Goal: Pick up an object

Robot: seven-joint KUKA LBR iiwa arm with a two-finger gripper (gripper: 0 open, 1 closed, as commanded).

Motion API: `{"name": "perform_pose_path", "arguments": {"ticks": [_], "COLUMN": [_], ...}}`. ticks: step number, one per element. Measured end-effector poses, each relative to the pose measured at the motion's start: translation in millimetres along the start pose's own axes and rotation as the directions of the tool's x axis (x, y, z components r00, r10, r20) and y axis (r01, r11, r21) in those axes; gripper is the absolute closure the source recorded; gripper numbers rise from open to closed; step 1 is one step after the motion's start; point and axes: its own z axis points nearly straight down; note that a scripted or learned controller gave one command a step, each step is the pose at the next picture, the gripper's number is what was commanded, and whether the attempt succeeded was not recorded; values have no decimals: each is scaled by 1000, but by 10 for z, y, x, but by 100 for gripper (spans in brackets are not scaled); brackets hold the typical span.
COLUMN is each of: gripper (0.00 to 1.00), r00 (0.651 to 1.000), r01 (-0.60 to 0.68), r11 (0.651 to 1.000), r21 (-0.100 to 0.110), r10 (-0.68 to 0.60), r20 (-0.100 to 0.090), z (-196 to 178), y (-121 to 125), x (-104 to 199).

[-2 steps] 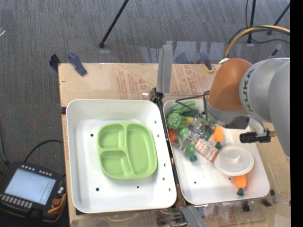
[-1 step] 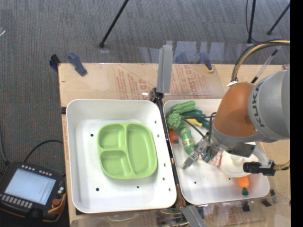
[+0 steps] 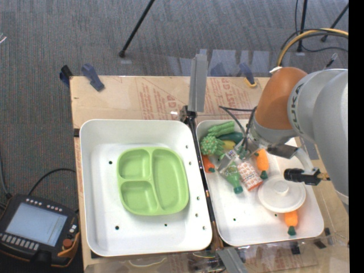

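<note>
I see my gripper (image 3: 230,162) low in the right bin (image 3: 250,232) among toy food (carrot (image 3: 262,161), broccoli (image 3: 210,145)); I cannot tell its grip state.

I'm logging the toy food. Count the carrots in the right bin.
2. One carrot lies just left of the arm's wrist, above the white lid; the other carrot lies near the right bin's front edge. The arm may hide more.

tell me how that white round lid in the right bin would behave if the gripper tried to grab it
The white round lid looks rigid and smooth, so likely slippery. It lies low and flat, so probably stable but hard to pinch except by its centre knob. The orange carrot touches its edge and may shift.
</note>
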Motion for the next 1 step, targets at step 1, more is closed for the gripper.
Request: {"name": "perform_pose_path", "arguments": {"ticks": [1], "gripper": [0], "r00": [998], "r01": [-64], "r11": [998], "r21": [2], "r10": [64], "r20": [-2], "z": [8], "y": [-444], "x": [375]}}
